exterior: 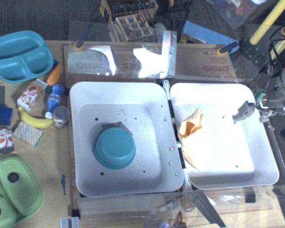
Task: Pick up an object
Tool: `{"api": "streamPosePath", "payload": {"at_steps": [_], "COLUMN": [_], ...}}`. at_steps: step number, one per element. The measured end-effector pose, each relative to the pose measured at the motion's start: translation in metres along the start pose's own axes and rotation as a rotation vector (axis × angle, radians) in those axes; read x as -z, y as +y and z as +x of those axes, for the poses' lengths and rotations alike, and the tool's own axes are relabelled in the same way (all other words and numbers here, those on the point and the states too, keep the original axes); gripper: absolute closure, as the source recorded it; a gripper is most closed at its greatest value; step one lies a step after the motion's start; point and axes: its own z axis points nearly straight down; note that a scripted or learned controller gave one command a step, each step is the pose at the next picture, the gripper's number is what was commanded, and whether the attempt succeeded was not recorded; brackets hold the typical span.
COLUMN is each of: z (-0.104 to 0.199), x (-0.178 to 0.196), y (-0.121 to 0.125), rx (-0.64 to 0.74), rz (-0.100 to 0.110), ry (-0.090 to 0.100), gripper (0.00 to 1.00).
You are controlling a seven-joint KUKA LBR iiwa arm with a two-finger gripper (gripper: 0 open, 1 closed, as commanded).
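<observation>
Bearing everything here, a wooden table (57, 151). Sitting side by side on it and touching along the middle seam, a left bin (76, 127) and a right bin (256, 175), both shallow and white. Lying on the table near its far left corner, well apart from the bins, a blue divided tray (21, 56). Resting mouth down on the left bin's floor, a little left of centre, a teal bowl (114, 147). Lying crumpled in the right bin, pressing against its left wall, an orange and cream cloth (191, 127). Hanging over the right bin's right side, well apart from the cloth, the gripper (243, 111); released or clenched, cannot tell. Nothing showing in its grasp. Lying on the table left of the left bin, a banana (34, 120), touching a small grey can (61, 115).
</observation>
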Motion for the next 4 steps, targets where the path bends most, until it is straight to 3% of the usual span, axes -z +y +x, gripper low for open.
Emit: {"api": "streamPosePath", "payload": {"at_steps": [1,2,3,4], "z": [0.066,0.075,0.075,0.146], "x": [-0.111,-0.161,-0.149,-0.063], "y": [0.085,0.092,0.094,0.135], "rx": [0.203,0.316,0.313,0.536], "rz": [-0.003,-0.006,-0.013,-0.006], "ry": [-0.001,-0.001,-0.001,-0.003], "gripper": [0.0,0.0,1.0,1.0]}}
